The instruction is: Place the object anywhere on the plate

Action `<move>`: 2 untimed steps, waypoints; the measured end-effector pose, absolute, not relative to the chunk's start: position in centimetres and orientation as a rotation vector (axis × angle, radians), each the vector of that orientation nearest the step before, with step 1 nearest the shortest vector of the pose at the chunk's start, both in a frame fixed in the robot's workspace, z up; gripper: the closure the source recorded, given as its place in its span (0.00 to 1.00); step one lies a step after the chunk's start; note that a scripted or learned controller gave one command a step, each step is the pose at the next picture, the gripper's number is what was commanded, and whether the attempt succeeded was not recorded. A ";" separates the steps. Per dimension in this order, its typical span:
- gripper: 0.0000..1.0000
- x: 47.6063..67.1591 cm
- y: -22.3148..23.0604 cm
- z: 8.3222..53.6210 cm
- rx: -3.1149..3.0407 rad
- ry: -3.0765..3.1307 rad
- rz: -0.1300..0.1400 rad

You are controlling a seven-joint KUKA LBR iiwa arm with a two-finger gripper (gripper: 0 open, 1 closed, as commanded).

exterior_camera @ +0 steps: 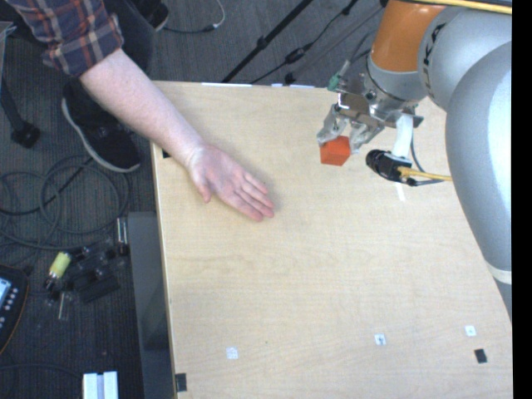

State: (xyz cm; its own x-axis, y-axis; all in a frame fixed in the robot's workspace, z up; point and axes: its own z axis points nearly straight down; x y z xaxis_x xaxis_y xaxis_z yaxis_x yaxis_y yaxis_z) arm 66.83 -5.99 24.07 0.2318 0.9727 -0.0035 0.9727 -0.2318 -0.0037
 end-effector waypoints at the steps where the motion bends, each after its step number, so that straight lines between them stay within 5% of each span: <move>1: 1.00 66.8 -1.3 30.6 -2.772 -1.479 0.011; 2: 1.00 66.9 3.6 34.8 -2.758 -1.505 0.011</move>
